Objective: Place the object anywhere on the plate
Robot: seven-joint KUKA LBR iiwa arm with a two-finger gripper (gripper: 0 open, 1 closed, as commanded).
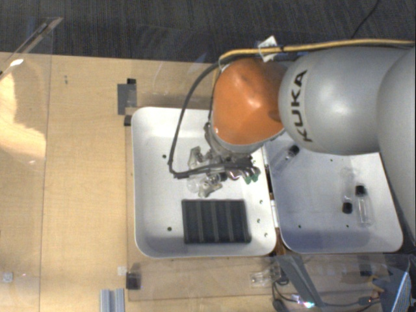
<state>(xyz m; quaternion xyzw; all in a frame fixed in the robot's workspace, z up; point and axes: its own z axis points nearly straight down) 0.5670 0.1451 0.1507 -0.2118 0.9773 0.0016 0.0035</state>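
Note:
A black ridged rectangular plate (216, 221) lies flat at the front of the left white bin (151, 174). My gripper (211, 174) hangs just behind the plate's far edge, over the middle of that bin, under the orange wrist band (246, 103). A small green piece (252, 173) shows at the gripper's right side, close to the bin's right wall. Whether it is held is hidden by the wrist. A pale, shiny bit (200, 186) sits right below the gripper, too blurred to name.
The right white bin (325, 233) holds a small clear item with dark parts (358, 203) near its right side. The big grey arm (344, 96) covers the back of that bin. A black cable (179, 135) loops over the left bin.

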